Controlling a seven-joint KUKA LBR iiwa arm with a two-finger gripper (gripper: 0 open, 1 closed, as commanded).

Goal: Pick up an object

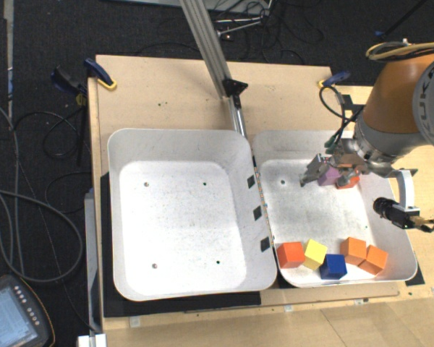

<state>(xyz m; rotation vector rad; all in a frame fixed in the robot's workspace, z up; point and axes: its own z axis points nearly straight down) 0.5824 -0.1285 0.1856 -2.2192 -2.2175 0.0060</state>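
Note:
My gripper (329, 170) hangs over the far part of the right bin (311, 219), below the grey arm with the orange band (398, 100). A purple block (326, 177) and a red block (348, 182) show right at the gripper, partly covered by it. I cannot tell whether either one is held or just lies on the bin floor. Along the right bin's near edge lie a red-orange cube (291, 254), a yellow cube (315, 254), a blue cube (333, 266) and two orange cubes (355, 249) (375, 259).
The left bin (177, 215) stands beside the right one, and their walls meet at a ridge (259, 201). A metal pole (206, 35) slants in from the top. Blue clamps (94, 69) (335, 79) grip the wooden bench at its far corners.

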